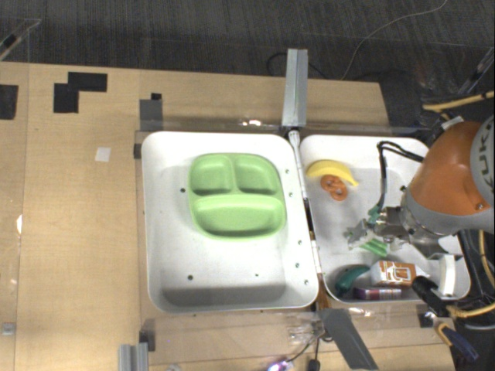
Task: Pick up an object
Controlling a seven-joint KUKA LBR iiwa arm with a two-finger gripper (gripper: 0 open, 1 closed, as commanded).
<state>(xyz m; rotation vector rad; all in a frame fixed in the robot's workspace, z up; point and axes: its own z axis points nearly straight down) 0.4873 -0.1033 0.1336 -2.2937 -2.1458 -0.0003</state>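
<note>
My gripper (pixel 365 232) hangs low over the middle of the right bin (pixel 352 143), below the orange band of the arm (pixel 452 180). A small bright green object (pixel 377 246) lies right under it; contact is unclear. Toward the back of this bin lie a yellow banana (pixel 331 170) and a small orange piece (pixel 336 188). At the front edge sit a dark green object (pixel 352 277), a dark marker-like tube (pixel 379 291) and a small orange and white box (pixel 396 271).
The left bin (pixel 170 284) holds a light green divided plate (pixel 236 193) in its back half. A metal divider post (pixel 295 91) stands between the bins at the back. Cables hang at the right edge (pixel 464 99).
</note>
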